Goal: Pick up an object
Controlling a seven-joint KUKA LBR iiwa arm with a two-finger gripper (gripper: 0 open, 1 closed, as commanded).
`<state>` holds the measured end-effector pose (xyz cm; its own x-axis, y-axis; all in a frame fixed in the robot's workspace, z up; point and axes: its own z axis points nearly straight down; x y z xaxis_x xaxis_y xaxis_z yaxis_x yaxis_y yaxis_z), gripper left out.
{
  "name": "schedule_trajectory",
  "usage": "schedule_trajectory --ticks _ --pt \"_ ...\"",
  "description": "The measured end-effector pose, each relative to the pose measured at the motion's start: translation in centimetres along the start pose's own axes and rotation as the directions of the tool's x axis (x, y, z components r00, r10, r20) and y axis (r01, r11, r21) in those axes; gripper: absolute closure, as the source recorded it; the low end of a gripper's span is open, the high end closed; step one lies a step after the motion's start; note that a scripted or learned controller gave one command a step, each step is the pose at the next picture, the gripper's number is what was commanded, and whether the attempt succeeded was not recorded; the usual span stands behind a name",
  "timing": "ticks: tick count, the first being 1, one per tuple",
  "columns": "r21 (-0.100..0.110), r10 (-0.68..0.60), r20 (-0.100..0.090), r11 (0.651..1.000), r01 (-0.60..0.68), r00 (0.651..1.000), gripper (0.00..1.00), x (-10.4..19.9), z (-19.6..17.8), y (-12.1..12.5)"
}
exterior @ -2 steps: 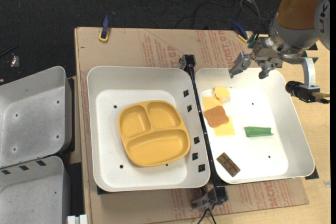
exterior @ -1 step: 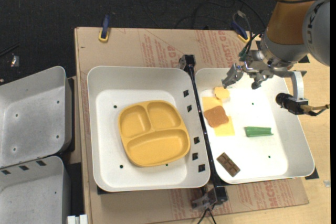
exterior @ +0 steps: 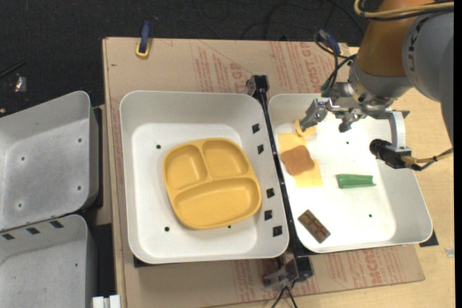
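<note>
bins 2 (exterior: pixel 130 112) | yellow divided plate 1 (exterior: pixel 213 182) | green piece 1 (exterior: pixel 354 181) | chocolate bar 1 (exterior: pixel 314 226)

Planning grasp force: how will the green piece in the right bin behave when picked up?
The green piece looks small and thin, so probably light. Lying flat on the right bin floor, it seems unlikely to roll. Its low profile may let fingers slide off.

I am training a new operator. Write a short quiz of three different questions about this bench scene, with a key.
1. True or false: the yellow divided tray lies in the right bin.
2. Which item lies nearest the bench's front edge? A) green piece B) dark brown bar C) brown square
3. Fill in: the brown square rests on a ____ slice.

Key: 1 false, it lies in the left bin. 2 B. 3 yellow.
</note>
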<state>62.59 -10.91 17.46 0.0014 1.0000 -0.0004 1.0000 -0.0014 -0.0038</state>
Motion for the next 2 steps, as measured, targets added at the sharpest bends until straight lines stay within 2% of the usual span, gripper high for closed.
schedule_trajectory --ticks 1,2 --pt "0.001 0.0 -0.001 1.0 0.0 1.0 0.0 0.8 5.5 -0.8" --pt "-0.005 0.001 0.001 1.0 -0.001 1.0 1.0 0.7 4.1 -0.6"
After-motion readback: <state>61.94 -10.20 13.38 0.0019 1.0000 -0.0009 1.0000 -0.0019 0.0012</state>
